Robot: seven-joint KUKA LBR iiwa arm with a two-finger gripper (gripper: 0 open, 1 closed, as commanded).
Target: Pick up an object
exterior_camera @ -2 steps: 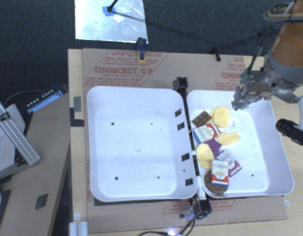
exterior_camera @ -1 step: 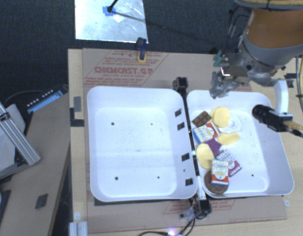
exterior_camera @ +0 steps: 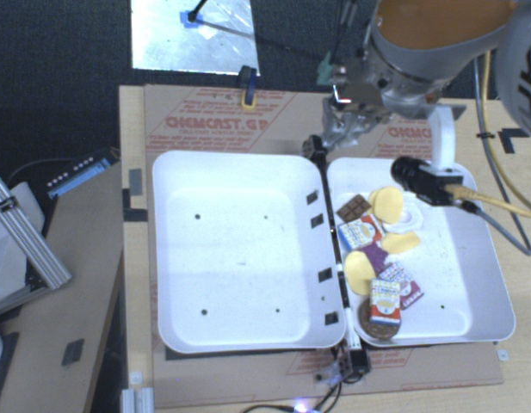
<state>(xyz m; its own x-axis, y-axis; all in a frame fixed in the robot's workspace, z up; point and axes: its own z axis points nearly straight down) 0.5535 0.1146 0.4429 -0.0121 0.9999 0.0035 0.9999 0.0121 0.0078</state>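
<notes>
While raised, arm point(exterior_camera: 437, 33) — over right bin point(exterior_camera: 472, 265).

2 shallow white bins sit side by side on the tabletop point(exterior_camera: 93, 256). The left bin point(exterior_camera: 239, 248) shows bare white floor. The right bin point(exterior_camera: 472, 274) holds a cluster near its left wall: a brown chocolate bar point(exterior_camera: 355, 206), a pale round chip point(exterior_camera: 387, 203), a yellow chip point(exterior_camera: 401, 243), a yellow disc point(exterior_camera: 359, 270), small printed packets point(exterior_camera: 360, 230) and a yellow carton point(exterior_camera: 385, 299). The grey arm point(exterior_camera: 437, 33) reaches over the right bin's far edge, and its pincer point(exterior_camera: 344, 127) hangs above that rim.
</notes>
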